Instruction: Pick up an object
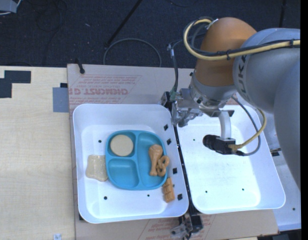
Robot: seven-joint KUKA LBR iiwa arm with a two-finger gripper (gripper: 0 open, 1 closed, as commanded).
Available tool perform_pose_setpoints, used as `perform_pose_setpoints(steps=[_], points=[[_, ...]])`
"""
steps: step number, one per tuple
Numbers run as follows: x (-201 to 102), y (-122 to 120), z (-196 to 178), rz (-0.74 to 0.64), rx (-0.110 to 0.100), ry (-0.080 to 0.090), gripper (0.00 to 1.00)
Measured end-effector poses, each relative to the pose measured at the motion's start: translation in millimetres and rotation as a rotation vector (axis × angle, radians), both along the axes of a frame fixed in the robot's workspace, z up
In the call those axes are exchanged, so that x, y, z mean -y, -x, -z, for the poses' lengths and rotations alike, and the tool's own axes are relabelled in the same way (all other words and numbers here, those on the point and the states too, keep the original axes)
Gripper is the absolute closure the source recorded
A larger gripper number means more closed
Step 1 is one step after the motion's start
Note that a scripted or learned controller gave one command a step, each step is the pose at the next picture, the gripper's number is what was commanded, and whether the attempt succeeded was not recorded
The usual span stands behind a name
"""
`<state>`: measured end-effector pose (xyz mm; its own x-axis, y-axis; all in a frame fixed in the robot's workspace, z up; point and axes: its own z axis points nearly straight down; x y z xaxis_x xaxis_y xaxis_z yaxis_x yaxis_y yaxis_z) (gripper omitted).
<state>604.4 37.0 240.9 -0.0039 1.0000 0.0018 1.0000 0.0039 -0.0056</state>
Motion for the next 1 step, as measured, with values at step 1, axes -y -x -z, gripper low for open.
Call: perform_pose_setpoints(steps=[1], points=[[-61.8, 6.2, 5.9, -0.001, 0.000, 0.000, 1.00]])
